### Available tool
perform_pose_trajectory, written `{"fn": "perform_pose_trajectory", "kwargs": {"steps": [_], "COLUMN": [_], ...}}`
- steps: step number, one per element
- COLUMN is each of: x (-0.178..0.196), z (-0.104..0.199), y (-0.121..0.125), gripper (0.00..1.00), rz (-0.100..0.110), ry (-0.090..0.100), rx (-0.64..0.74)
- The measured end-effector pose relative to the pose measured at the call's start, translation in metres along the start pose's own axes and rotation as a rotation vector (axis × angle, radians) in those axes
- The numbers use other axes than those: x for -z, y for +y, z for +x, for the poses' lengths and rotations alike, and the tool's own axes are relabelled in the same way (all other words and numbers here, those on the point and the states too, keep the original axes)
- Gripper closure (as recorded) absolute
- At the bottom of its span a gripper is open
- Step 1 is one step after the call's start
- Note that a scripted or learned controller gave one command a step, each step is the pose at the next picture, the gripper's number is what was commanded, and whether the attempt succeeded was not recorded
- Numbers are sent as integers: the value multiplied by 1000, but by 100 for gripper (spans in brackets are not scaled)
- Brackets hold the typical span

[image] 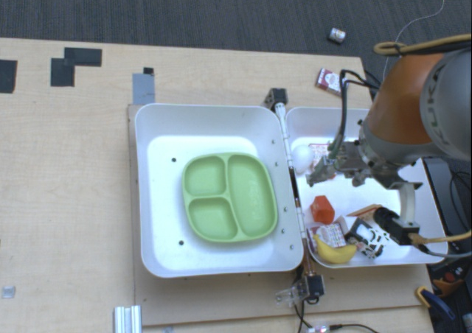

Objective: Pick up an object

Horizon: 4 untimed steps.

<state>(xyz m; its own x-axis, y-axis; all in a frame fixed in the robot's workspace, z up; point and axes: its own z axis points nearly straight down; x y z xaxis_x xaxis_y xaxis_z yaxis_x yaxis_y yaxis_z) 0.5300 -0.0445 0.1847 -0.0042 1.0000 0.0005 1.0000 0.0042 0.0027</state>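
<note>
Two shallow white bins side by side on the pale wooden bench [66, 199]. In the left bin [158, 199], a green divided plate [229, 197] lying flat near the middle, three compartments facing up. To the plate's right, past the shared rim, the right bin [383, 258] with a small clutter: an orange-red block [322, 210] nearest the plate, a yellow banana [333, 252] below that block against the bin's near wall, a black-and-white toy [371, 239] just right of the banana, a white rounded thing [302, 155] up beside the rim. Above the orange-red block, the hand [324, 169] poised over the right bin, nothing visibly between its fingers; open or closed, cannot tell. Right of the plate and higher, the grey arm [431, 107] with its orange band reaching in. Up beyond the bins, well away from the plate, a small red-and-white packet [329, 80] on the bench.
</note>
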Motion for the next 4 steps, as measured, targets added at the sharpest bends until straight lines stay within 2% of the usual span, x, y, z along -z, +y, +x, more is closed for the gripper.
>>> {"fn": "perform_pose_trajectory", "kwargs": {"steps": [1, 2, 3, 4], "x": [-65, -83, -97, -86], "z": [-42, -45, -36, -37], "y": [-44, -39, -39, -38], "gripper": [0, 0, 0, 100], "rz": [4, -10, -9, -13], "ry": [-1, 3, 1, -2], "rx": [-4, 1, 2, 1]}}
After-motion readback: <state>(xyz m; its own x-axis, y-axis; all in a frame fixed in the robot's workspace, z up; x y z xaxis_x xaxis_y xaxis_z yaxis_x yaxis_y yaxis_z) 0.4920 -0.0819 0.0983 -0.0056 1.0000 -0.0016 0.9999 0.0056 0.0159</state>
